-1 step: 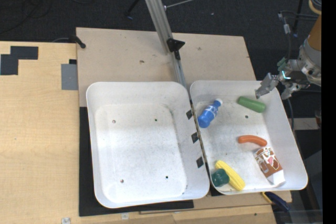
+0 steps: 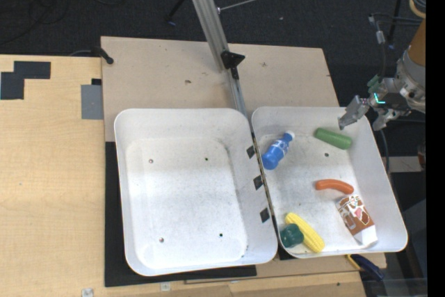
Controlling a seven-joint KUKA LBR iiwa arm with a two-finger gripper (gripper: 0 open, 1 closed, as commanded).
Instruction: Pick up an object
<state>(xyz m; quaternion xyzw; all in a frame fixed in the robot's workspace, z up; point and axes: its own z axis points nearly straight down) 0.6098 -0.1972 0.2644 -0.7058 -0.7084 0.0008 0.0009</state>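
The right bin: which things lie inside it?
Inside the right bin lie a blue bottle, a green cucumber, an orange sausage, a small carton and a corn cob, which partly covers a dark green thing.

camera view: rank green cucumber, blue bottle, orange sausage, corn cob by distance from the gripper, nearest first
Gripper sits at the right bin's upper right corner.
1. Green cucumber, upper right of the bin, just below-left of the gripper.
2. Orange sausage, mid-right. Blue bottle by the divider looks only slightly farther; too close to call.
3. Corn cob, bottom left corner, farthest.
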